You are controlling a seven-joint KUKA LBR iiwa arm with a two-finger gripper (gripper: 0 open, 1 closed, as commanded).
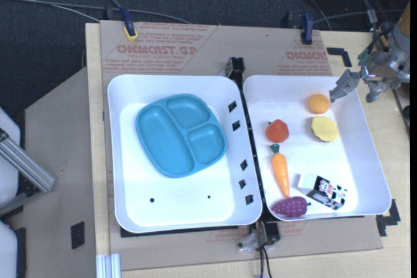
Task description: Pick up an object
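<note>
- While the left shallow white bin (pixel 124 140) holds a blue three-compartment plastic plate (pixel 181 133), the right white bin (pixel 371 159) carries the toys.
- There lie an orange ball (pixel 318 103), yellow lemon-like piece (pixel 325 129), red tomato (pixel 277 131), orange carrot (pixel 280 170), purple grape bunch (pixel 290 207) and black-and-white carton (pixel 324 191).
- The two-finger gripper (pixel 357 86) hangs open over that bin's far right rim, holding nothing, near the orange ball.

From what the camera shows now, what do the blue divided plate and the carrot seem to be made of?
The blue divided plate looks like moulded plastic, matt to slightly glossy: one even colour, with soft rounded ridges between its three compartments. The carrot seems to be a toy, probably plastic or rubber: smooth, uniform orange with a green top. Which of the two I cannot tell.
</note>
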